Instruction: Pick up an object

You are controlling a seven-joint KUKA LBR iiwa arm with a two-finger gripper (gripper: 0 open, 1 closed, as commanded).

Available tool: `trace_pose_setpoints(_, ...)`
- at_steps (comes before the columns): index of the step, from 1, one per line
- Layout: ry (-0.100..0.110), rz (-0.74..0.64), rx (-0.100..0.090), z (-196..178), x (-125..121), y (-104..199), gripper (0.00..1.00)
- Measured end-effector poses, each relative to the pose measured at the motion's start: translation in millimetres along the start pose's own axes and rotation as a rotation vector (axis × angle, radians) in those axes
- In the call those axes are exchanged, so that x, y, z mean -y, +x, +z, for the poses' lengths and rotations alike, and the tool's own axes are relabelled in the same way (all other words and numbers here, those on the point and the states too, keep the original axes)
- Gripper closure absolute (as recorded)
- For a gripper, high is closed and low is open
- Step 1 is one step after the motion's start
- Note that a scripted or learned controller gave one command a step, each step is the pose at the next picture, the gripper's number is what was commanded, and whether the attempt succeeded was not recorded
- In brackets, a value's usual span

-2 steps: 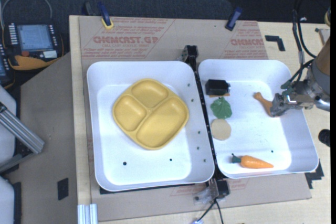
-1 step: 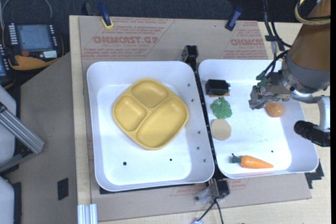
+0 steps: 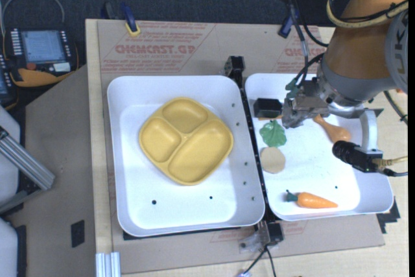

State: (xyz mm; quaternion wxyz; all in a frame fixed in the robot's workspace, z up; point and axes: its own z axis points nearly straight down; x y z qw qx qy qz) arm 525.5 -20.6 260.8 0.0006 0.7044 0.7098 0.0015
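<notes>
With the gripper [image 3: 290,115] low in the right bin [image 3: 363,204] just above the green piece [image 3: 273,133], grip state we cannot tell, we should center over one item, say the carrot [image 3: 314,200] near the front, before closing.

Two white bins [image 3: 123,139], one yellow divided plate [image 3: 186,139], one carrot [image 3: 314,200], one green leaf [image 3: 273,134].
</notes>
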Motion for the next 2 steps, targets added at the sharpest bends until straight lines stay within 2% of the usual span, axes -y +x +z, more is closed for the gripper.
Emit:
trace_pose_setpoints(1, 0.001, 0.005, 0.001, 0.8, -20.0, 42.3, 1.00)
trace_pose_setpoints(2, 0.001, 0.002, 0.001, 20.4, -38.2, 92.2, 1.00)
